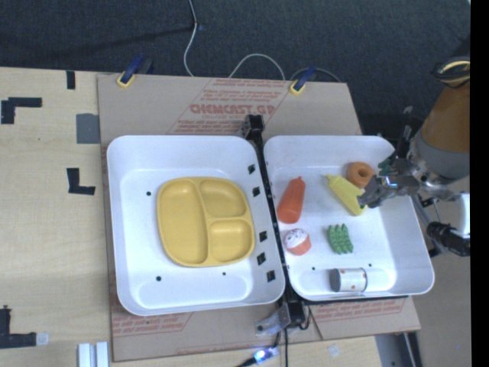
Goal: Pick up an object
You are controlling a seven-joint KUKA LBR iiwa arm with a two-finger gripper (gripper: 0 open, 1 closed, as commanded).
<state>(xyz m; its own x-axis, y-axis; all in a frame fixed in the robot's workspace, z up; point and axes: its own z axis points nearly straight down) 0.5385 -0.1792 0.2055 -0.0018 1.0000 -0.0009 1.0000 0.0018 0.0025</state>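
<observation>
The right bin [397,235] holds several small objects. An orange carrot-shaped piece [291,199] lies near its left wall. A yellow piece [344,193] lies at a slant in the middle, with an orange ring [359,173] just behind it. Toward the front are a green ridged piece [340,238], a white and orange ball [296,241] and a small can [348,280] on its side. My gripper [380,188] is low over the bin's right part, right beside the yellow piece and the ring. I see nothing lifted off the bin floor.
The left bin [130,205] holds a yellow divided plate [205,220]. A black hinge strip [263,205] runs between the bins. Both bins rest on a cardboard sheet [221,105] fixed with clamps. The arm's grey and orange wrist [447,128] stands over the right bin's edge.
</observation>
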